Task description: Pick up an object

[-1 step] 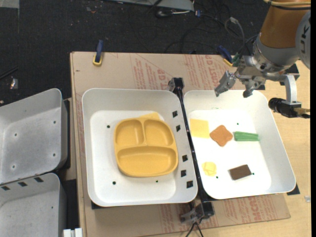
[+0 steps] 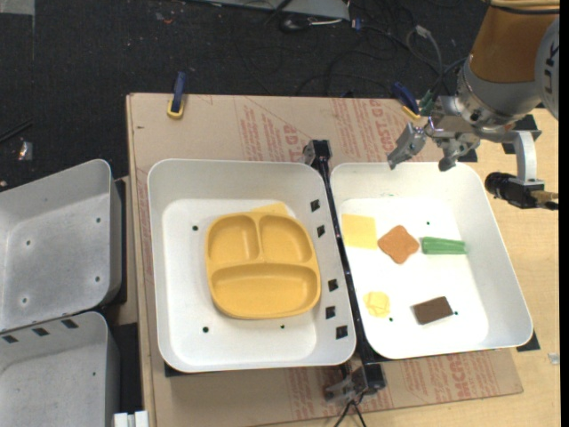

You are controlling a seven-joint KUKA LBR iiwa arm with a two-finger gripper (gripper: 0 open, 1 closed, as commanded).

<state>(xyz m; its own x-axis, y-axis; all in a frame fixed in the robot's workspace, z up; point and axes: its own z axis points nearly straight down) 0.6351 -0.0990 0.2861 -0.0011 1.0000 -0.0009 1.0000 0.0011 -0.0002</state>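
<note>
While the pincer [image 2: 429, 149] hangs spread wide and bare over the right bin's [image 2: 507, 243] far rim, the orange block [image 2: 397, 245] lies nearer the camera, diagonal.

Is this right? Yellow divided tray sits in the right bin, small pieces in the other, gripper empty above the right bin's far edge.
Not quite. The camera view shows the yellow divided tray in the left bin; the small pieces lie in the right bin. The gripper is empty above the right bin's far edge.
</note>
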